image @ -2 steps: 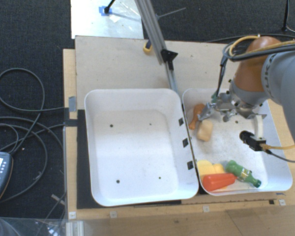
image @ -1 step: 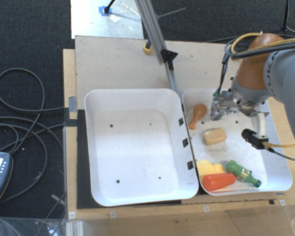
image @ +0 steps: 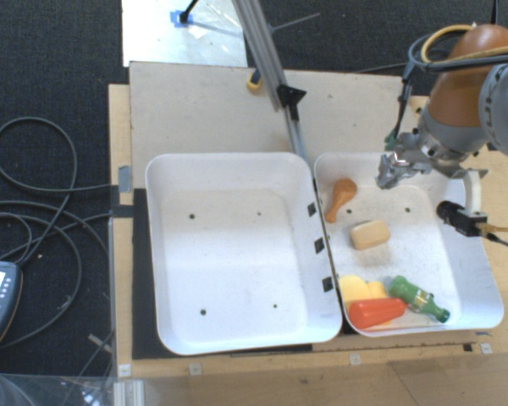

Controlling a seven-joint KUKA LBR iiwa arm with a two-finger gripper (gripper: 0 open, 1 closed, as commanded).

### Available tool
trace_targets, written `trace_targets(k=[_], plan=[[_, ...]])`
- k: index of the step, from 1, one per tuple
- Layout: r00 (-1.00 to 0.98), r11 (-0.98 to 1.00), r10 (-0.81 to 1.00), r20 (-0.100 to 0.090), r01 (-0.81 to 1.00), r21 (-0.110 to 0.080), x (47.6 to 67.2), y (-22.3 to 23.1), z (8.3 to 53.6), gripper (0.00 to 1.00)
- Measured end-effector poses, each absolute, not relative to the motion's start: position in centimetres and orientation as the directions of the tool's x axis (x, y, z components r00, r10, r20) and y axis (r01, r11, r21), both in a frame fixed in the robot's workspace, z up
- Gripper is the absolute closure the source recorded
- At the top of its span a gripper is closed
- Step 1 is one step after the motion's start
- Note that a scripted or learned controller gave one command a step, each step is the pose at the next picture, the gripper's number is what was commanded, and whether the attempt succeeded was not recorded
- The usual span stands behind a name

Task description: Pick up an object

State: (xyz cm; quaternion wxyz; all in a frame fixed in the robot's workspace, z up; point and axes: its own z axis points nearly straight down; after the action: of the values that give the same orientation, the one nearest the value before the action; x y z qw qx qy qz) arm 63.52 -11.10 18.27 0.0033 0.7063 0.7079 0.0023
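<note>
Carrot (image: 375, 313), corn (image: 361, 289), bottle (image: 418, 299): crowded at near wall of right bin (image: 488, 299); poor targets.
Bread (image: 369, 234): mid-bin, apart; best pick.
Drumstick (image: 339, 198): near divider.
Gripper (image: 393, 174): above far rim, nothing held; jaw state cannot be told. Centre over bread before descending.

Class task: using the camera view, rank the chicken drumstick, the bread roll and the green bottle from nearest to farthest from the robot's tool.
1. Brown toy chicken drumstick, left of the tool.
2. Tan toy bread roll, mid-bin, below the tool.
3. Green toy bottle, at the bin's near edge.
</note>
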Motion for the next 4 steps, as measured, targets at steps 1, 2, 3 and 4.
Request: trace_targets(k=[1, 2, 3, 4], plan=[[-0.004, 0.004, 1.000, -0.001, 1.000, 0.007, 63.7, -11.1, 22.7, 1.00], [-0.009, 0.009, 1.000, 0.001, 1.000, -0.001, 61.9, -6.5, 22.0, 1.00], [-0.010, 0.010, 1.000, 0.003, 1.000, -0.002, 58.7, -1.3, 21.8, 1.00], [-0.011, 0.011, 1.000, 0.003, 1.000, -0.002, 55.7, 4.2, 21.8, 1.00]])
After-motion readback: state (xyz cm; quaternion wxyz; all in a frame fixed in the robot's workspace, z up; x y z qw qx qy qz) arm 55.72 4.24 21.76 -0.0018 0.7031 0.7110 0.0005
